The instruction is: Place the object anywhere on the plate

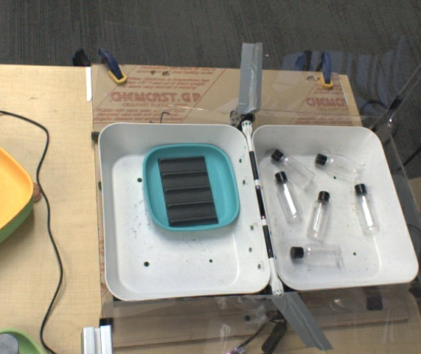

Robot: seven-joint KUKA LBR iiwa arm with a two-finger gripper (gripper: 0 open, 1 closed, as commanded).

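A teal plate [191,186] sits in the left bin [122,220]; six clear vials [321,212] lie scattered in the right bin [387,264]. I cannot tell the jaws' state. The smooth, round vials could likely roll or slip from a pinch.

Two shallow glossy white plastic bins [122,271]; smooth teal plastic plate [227,190]; clear glassy black-capped vials [287,195]; matt pale wood worktop [55,271]

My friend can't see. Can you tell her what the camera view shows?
Two white bins sit side by side on a bench. The left bin holds a teal plate with a dark ribbed centre; the right bin holds six clear vials with black caps, lying scattered.
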